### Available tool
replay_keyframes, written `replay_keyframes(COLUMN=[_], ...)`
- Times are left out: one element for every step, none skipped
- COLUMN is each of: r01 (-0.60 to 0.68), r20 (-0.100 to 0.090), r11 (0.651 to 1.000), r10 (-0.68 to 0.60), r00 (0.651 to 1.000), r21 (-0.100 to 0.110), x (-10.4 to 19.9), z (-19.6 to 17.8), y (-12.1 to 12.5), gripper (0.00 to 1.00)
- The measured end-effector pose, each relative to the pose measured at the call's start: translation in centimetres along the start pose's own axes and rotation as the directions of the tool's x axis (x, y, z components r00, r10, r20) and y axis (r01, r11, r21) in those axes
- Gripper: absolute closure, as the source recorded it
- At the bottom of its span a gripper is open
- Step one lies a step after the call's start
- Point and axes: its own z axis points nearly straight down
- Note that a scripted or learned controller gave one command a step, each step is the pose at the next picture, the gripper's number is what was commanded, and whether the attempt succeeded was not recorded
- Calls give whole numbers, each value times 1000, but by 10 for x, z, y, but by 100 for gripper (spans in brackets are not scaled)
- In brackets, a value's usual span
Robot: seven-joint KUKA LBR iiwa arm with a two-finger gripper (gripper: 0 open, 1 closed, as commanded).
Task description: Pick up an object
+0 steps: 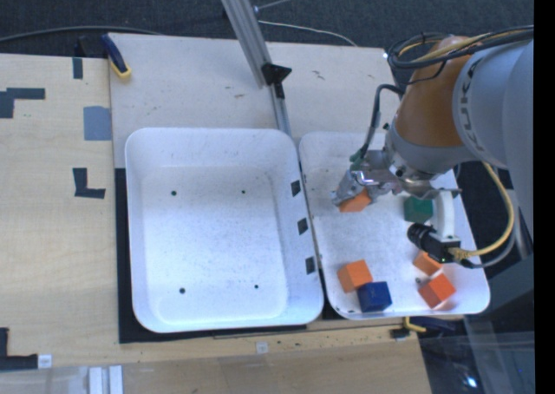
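An orange block [354, 203] sits gripped between the fingers of the pincer [357, 193], over the upper left part of the right bin [334, 154]. That bin also holds an orange cube [354, 275], a blue cube [375, 297], another orange block [436, 289] and a green block [419, 208]. The left bin [139, 158] lies beside it on the desk [52, 236].

Grey arm [460, 114] reaches in from right, pincer [355, 193] pointed down.

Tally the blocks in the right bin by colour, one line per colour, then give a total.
Orange blocks: 4
Blue block: 1
Green block: 1
Total: 6, all in the right bin. The orange one by the end effector is partly hidden.
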Motion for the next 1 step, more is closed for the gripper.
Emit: replay_keyframes(r01=[-5], r20=[2], r11=[1000], r10=[5], r00=[1000], r21=[7], x=[18], z=[5], y=[19], gripper=[100])
